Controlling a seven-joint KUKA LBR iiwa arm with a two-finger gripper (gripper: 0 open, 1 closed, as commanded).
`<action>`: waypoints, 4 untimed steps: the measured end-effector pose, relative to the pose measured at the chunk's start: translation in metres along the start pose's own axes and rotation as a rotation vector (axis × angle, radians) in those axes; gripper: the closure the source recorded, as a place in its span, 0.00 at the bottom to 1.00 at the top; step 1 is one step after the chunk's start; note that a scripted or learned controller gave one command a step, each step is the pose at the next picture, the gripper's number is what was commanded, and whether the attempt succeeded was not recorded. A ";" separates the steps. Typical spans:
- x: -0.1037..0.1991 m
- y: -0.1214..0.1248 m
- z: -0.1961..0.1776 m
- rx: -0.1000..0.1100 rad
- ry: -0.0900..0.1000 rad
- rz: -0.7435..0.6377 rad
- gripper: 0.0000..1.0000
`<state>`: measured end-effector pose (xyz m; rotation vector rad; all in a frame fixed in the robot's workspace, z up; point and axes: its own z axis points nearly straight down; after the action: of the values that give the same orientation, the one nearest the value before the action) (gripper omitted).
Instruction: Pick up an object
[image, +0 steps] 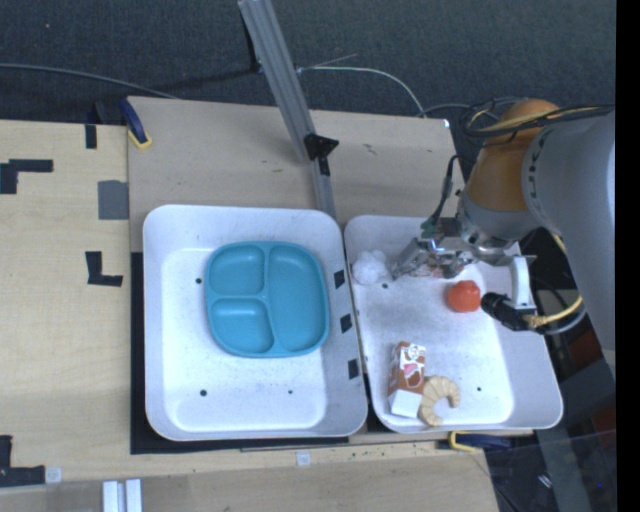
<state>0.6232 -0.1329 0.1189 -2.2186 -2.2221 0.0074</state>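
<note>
Two white bins (170, 330), faintly speckled with dark spots, sat on a pale tan wood-grain tabletop (60, 330) marked with black tape strips. In the left bin lay a plain turquoise divided plate (267, 298); the right bin (520, 390) held a red-orange ball (463, 296), a golden-tan croissant (440, 397), a brown-and-white packet (407, 368) and a whitish translucent lump (369, 266). At the frame's right, the arm (570, 180) was grey with an orange band (497, 178).

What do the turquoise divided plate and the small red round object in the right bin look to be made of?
The turquoise three-compartment plate looks like moulded plastic: one even colour, rounded ridges, a soft matte sheen. The small red round object has a smooth, slightly glossy skin with a pale highlight, so probably a plastic or rubber toy tomato, though the view is too coarse to be sure.
</note>
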 end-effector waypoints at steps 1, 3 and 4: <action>0.000 -0.001 0.032 0.000 0.001 0.000 0.00; 0.002 -0.009 -0.035 -0.008 0.002 0.001 1.00; 0.011 -0.012 -0.082 -0.008 0.002 0.000 1.00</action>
<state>0.6118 -0.1214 0.2013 -2.2208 -2.2253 -0.0036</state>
